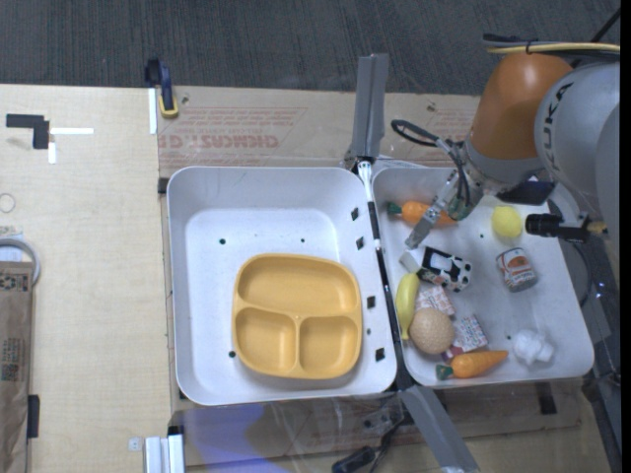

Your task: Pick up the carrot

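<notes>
In the right bin [567, 294], jaws [422, 233] over a half-hidden carrot [416, 209], jaw state unclear, second carrot [476, 363] near front

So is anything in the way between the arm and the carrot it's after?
Nothing visible is. The arm's tip hangs right at the carrot at the back of the right bin, partly covering it. A second carrot lies at the front, past a black-and-white toy.
</notes>
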